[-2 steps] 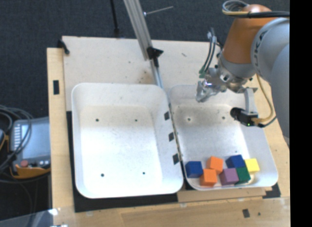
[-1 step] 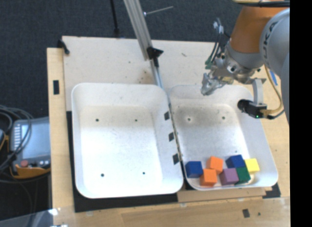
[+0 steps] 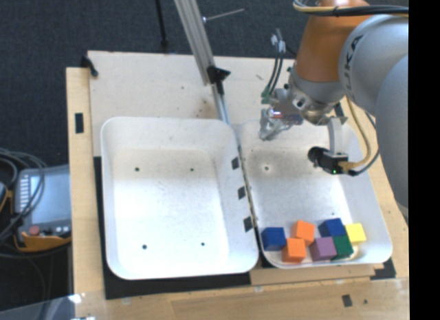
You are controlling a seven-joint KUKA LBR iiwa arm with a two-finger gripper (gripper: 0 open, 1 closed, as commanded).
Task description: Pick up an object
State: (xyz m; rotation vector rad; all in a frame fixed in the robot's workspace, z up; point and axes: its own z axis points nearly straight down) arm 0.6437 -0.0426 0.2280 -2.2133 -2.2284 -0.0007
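Seven small blocks sit bunched at the near end of the right bin (image 3: 371, 195), at about five o'clock in the picture. A blue block (image 3: 273, 237) lies at the nine o'clock side of the bunch, with two orange blocks (image 3: 300, 240) next to it, one just behind the other. A purple block (image 3: 322, 248) and a green block (image 3: 343, 246) follow, a second blue block (image 3: 332, 227) sits behind them, and a yellow block (image 3: 355, 232) ends the group at three o'clock. The gripper (image 3: 269, 129) hangs over the far end of the same bin, at twelve o'clock from the blocks and well apart from them; nothing shows between its tips, and whether they are spread cannot be told. The left bin (image 3: 110, 140) lies alongside, at nine o'clock.
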